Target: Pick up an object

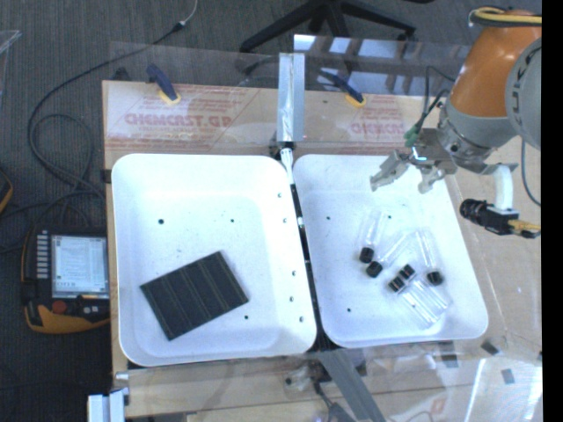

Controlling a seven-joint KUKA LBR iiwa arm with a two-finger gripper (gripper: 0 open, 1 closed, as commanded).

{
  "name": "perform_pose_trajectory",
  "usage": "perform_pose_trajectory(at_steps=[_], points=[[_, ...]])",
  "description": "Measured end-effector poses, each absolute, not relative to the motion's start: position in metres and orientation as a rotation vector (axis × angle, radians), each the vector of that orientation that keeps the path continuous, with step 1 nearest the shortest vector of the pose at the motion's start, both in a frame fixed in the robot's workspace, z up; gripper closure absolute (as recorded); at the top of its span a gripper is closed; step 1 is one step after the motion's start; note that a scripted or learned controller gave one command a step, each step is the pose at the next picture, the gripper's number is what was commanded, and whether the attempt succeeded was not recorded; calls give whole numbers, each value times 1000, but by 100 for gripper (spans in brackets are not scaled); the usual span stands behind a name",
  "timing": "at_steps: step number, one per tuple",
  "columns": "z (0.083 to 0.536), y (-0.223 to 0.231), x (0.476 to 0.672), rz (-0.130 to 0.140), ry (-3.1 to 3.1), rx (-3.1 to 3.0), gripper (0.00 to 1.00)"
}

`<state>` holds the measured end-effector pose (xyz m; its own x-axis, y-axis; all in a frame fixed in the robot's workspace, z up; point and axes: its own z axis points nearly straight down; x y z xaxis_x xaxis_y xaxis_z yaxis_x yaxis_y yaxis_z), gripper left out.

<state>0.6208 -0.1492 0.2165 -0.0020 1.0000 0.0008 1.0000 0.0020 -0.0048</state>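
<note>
We see the gripper (410, 174) spread wide and holding nothing over the right bin's (339, 323) bare far end; four clear tubes (400, 266) lie below; left bin (132, 236) holds one dark slab (194, 294).

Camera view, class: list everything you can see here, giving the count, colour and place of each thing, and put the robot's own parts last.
Bins: two, white, side by side on the bench.
Ridged slab: one, dark grey, lying flat in the left bin.
Vials: several, clear with black caps, clustered in the right bin; exact count hard to tell.
Clamps: two, blue and yellow, on the board behind the bins.
Handheld pendant: one, orange and black with a screen, on the floor left of the bench.
Office chair base: one, black, behind the bench.
Arm: one, grey with an orange band, reaching in from the right.
Gripper: one, fingers spread, above the right bin's far edge, holding nothing.
</note>
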Motion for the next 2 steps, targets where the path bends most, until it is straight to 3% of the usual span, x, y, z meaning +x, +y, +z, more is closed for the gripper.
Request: perform_pose_trajectory(at_steps=[1, 2], points=[[94, -177, 546, -1, -2377, -2049, 0], [92, -197, 491, -15, -2455, -1986, 0]])
